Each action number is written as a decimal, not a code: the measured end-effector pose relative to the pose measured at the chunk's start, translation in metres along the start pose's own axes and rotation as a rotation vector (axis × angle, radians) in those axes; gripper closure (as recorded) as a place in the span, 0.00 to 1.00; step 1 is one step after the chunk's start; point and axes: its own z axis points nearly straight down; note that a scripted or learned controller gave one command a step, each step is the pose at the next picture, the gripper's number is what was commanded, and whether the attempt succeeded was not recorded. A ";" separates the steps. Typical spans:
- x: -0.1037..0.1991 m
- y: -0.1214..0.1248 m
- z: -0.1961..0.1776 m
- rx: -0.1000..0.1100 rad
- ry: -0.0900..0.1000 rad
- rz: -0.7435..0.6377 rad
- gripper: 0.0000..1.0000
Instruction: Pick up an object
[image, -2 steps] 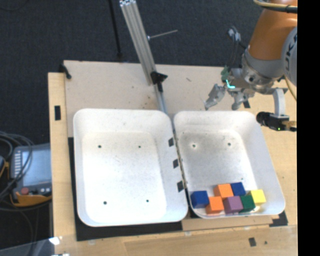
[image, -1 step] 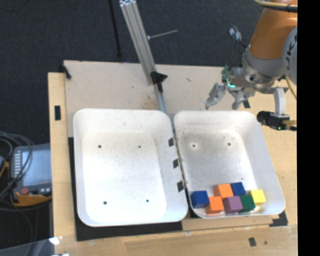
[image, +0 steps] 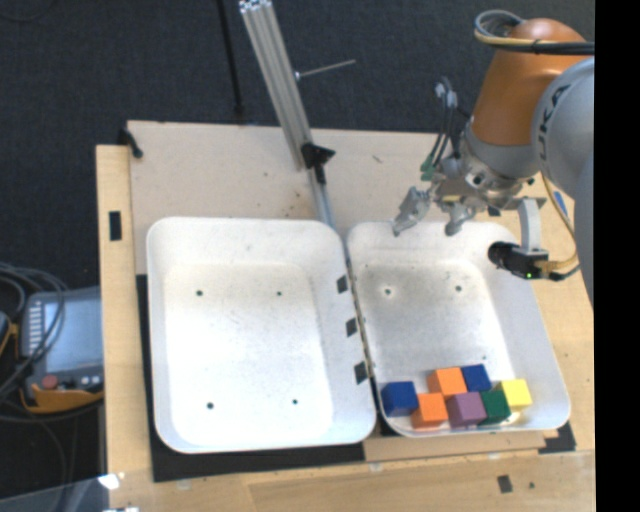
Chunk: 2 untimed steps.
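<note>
A pale wooden bench (image: 230, 165) on a dark carpeted floor carries two shallow white bins side by side. The task's objects are small coloured blocks, clustered in the near corner of the right bin (image: 510, 310), against its front wall. Taking that front wall as the landmark: a blue block (image: 399, 397) sits at the cluster's left end, an orange block (image: 431, 407) just beside it, a purple block (image: 466, 408) and a green block (image: 495, 403) further along the wall, and a yellow block (image: 516, 392) at the right end. Behind them, away from the wall, lie a second orange block (image: 449, 380) and a second blue block (image: 476, 376).

They look like light, rigid cubes with flat faces, unlikely to deform or break, though probably smooth enough to slip from a glancing pinch. They are packed touching one another, so the end blocks, blue or yellow, seem the easiest to take, gripped across two opposite free faces.

The gripper (image: 432, 215) hangs over the far rim of the right bin, well apart from the front wall and the cluster, its two fingers spread with nothing between them. The left bin (image: 250, 235) lies beyond the divider, further along from that wall.
</note>
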 end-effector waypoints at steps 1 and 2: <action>0.005 -0.003 0.046 0.000 0.000 0.001 0.00; -0.001 0.002 0.105 0.000 -0.001 0.006 0.00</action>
